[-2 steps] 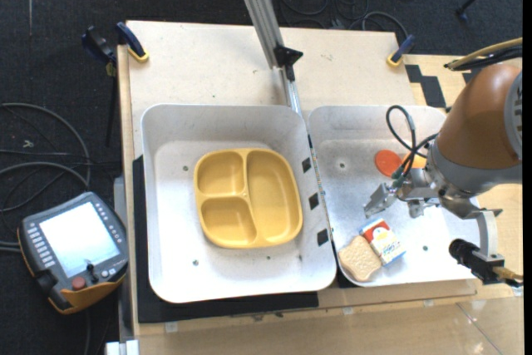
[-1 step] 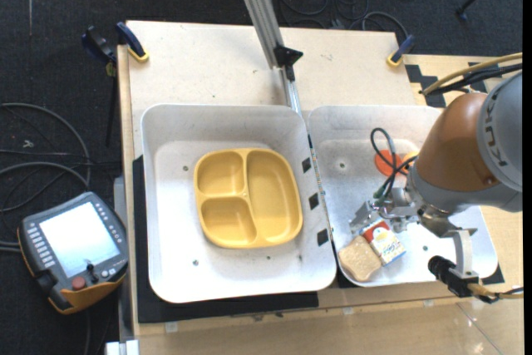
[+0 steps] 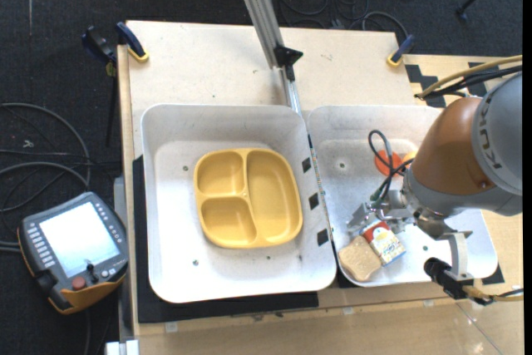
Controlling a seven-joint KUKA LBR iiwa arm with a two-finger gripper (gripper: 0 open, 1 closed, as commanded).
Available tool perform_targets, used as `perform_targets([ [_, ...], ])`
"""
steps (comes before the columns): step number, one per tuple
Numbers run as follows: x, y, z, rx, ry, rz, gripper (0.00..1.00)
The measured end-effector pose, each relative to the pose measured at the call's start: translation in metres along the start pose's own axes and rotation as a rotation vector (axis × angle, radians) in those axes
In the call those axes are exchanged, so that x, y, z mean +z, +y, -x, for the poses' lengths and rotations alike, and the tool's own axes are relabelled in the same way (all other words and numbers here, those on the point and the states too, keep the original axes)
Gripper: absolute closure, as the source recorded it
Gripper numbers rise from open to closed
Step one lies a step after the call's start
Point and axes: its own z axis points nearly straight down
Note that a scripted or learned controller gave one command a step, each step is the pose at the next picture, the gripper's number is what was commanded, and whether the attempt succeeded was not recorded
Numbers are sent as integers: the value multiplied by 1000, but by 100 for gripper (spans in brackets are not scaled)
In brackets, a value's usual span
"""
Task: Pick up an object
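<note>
Arm (image 3: 465, 158) is reaching in from the right and hanging low over the right bin (image 3: 349, 125). Gripper (image 3: 376, 216) is sitting at the bin's near-left part, among a small cluster of items. Cannot tell how the gripper is set; the wrist is masking it from above.

Items in the right bin:
- carton (image 3: 386, 245), small, red and white, lying just beside the gripper on its near side, possibly touching it
- sponge (image 3: 359, 260), tan and speckled, lying against the carton's left edge at the bin's near rim
- scissors (image 3: 381, 152), orange handles with black loops, lying toward the far side, partly going under the arm

Left bin (image 3: 166, 137) is holding a yellow tray (image 3: 248, 197) with three compartments, well apart from the arm.

Progress, as a judgement: the approach is looking done, with the gripper down at object level next to the carton (the likeliest target, though the sponge is close too). Nothing is showing as lifted; carton and sponge are both resting on the bin floor. Grasp and lift are remaining, so the task is reading as roughly midway at best. Crowding between carton and sponge could be spoiling a clean grab.
</note>
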Motion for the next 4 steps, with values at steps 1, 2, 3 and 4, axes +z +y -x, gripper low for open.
perform_targets([
  [1,-11,1,0,0,0,2,100],
  [2,-74,4,-1,-3,-2,6,100],
  [3,-125,2,-10,-4,-1,5,100],
  [4,-178,4,-10,-4,-2,6,100],
])
